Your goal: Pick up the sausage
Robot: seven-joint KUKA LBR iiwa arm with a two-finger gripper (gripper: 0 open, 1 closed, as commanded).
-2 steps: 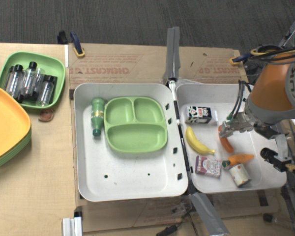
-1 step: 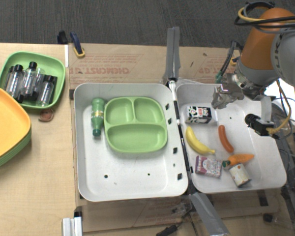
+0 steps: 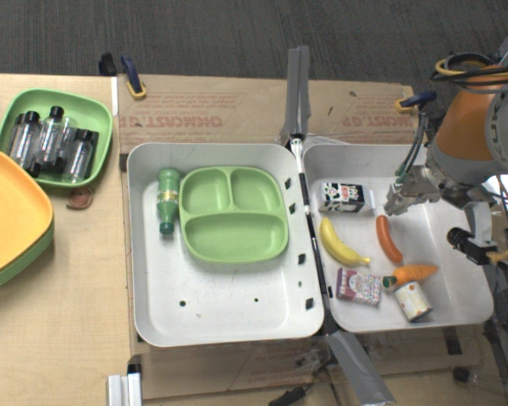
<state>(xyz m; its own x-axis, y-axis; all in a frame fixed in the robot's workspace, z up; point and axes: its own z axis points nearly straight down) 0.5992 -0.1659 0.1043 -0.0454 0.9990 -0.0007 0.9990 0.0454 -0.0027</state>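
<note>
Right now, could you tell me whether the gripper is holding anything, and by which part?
Nothing is held. The gripper hangs above the right bin, and the sausage lies on the bin floor just below it, apart from it.

arm (image 3: 491, 117) cut off at right edge, tool (image 3: 396, 203) fingers indistinct

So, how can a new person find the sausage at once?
Look in the right-hand white bin, near its middle. The sausage lies between the yellow banana and the gripper. It alone is a smooth, reddish-orange, blunt-ended stick; the carrot below tapers.
</note>
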